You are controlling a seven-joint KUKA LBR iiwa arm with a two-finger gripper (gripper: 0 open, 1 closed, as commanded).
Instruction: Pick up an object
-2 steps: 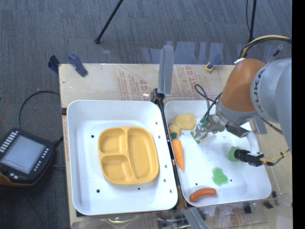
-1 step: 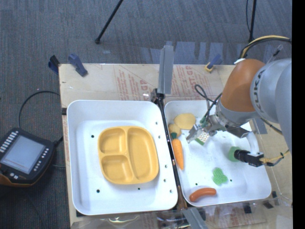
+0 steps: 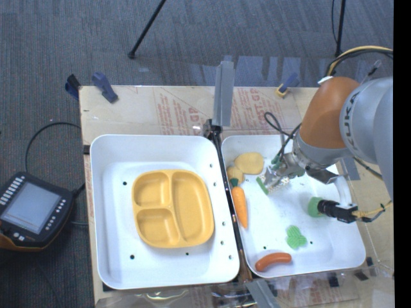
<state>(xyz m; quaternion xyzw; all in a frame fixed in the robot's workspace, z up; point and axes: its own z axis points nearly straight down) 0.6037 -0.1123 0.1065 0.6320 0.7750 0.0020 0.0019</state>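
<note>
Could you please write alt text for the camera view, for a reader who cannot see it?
A grey and orange robot arm lowers its gripper into the right bin, among a carrot, sausage and other toy foods. The left bin holds a yellow divided plate.

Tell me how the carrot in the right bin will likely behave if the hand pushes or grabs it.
The carrot looks like smooth moulded toy food, so probably stiff and light. Its round, tapered body lies flat near the bin wall, so a sideways push may roll it in an arc. The glossy taper could let it slip from the hand unless gripped mid-body.
</note>
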